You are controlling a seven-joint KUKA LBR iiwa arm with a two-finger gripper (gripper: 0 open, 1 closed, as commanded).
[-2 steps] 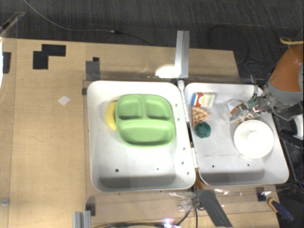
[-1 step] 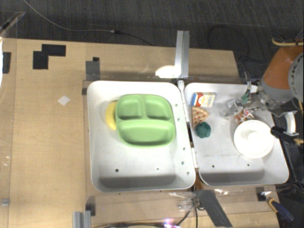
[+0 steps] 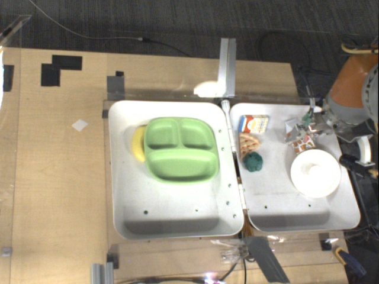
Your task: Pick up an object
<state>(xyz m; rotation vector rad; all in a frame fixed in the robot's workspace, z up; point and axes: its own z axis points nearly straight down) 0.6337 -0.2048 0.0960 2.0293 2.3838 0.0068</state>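
Observation:
The right bin holds a small red, white and yellow box, an orange patterned piece, a dark green ball, a white round dish and a crumpled silver and red packet. In the left bin lies a green divided plate, and a yellow object pokes out from under its left edge. My gripper hangs at the right bin's far right corner, just above the crumpled packet. The grey wrist with its orange band rises behind it.
A metal post stands behind the seam between the bins. Cables and a blue-handled tool lie off the bench's right side. Bare wooden bench stretches to the left of the bins.

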